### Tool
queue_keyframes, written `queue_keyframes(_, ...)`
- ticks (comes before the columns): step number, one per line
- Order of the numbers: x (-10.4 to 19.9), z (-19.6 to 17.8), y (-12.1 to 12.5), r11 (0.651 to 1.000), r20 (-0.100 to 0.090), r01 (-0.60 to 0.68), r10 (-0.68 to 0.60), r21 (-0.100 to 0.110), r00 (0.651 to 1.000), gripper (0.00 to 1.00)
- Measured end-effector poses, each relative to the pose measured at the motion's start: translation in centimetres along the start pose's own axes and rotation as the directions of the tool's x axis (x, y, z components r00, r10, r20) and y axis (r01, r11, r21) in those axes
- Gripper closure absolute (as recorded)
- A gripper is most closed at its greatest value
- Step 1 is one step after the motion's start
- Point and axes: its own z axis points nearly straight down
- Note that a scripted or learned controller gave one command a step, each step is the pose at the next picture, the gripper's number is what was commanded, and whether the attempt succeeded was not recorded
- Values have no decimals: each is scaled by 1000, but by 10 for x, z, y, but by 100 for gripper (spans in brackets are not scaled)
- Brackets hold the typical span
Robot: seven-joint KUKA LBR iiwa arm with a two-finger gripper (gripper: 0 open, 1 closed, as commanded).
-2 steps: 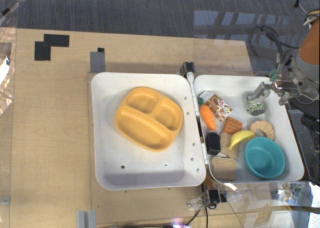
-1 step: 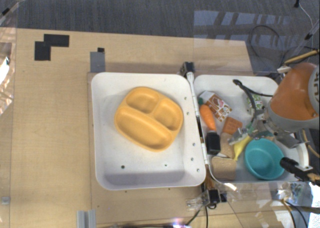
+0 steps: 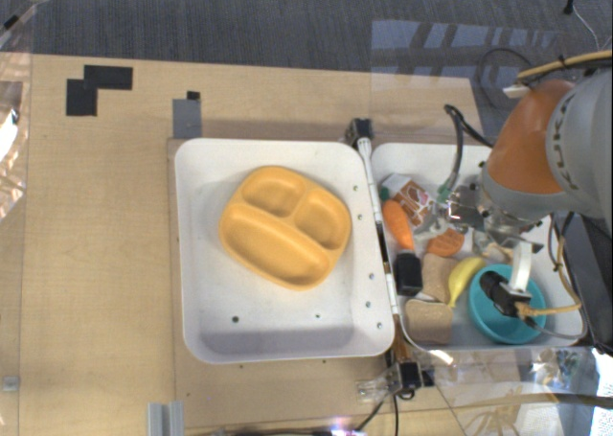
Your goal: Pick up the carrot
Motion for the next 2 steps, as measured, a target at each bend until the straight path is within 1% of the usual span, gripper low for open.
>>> queue_keyframes(1, 3, 49, 8, 997, 0, -78, 78, -4, 997, 0)
queue_keyframes(2, -49, 49, 27, 986, 3, 165, -165, -10, 986, 0)
